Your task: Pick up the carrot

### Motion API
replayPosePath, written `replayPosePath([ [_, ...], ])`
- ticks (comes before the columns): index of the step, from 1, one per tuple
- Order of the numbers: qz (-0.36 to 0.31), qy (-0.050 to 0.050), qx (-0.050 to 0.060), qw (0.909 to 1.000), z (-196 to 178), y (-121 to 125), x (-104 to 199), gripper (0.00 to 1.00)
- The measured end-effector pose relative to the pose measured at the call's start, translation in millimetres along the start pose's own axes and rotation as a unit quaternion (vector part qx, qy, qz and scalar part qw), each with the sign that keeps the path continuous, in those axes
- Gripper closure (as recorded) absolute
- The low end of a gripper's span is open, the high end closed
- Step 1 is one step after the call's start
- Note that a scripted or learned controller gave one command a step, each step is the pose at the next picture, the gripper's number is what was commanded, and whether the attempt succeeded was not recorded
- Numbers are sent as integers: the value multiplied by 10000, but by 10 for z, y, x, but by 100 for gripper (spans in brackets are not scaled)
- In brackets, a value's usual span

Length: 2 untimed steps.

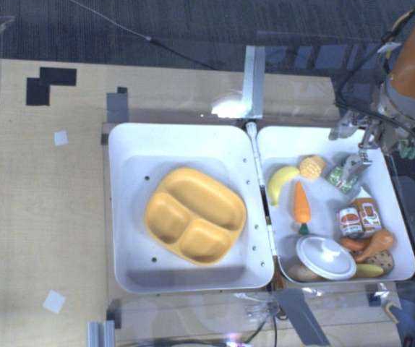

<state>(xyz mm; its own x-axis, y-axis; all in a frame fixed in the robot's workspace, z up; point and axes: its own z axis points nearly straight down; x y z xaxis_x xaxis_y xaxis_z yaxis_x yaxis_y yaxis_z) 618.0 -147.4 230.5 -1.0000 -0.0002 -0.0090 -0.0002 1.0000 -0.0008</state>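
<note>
Carrot lies left of and below the gripper

We see the carrot (301,204) lying in the right bin (403,215), near its left side, tip toward the bin's far wall and green end toward us. A banana (280,181) sits just beside it on the left, a corn cob (311,167) just above. Our gripper (363,152) hangs over the bin's upper right part, above a green packet (343,177), well apart from the carrot. Whether it is apart or together, we cannot tell. The left bin (128,215) holds a yellow divided tray (195,214).
</note>
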Motion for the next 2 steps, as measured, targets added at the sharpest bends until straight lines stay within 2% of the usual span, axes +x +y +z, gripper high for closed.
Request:
replayPosePath([
  [1, -211, -38, 9, 9998, 1402, 219, 373, 0],
  [2, 228, -24, 0, 9997, 1407, 536, 374, 0],
])
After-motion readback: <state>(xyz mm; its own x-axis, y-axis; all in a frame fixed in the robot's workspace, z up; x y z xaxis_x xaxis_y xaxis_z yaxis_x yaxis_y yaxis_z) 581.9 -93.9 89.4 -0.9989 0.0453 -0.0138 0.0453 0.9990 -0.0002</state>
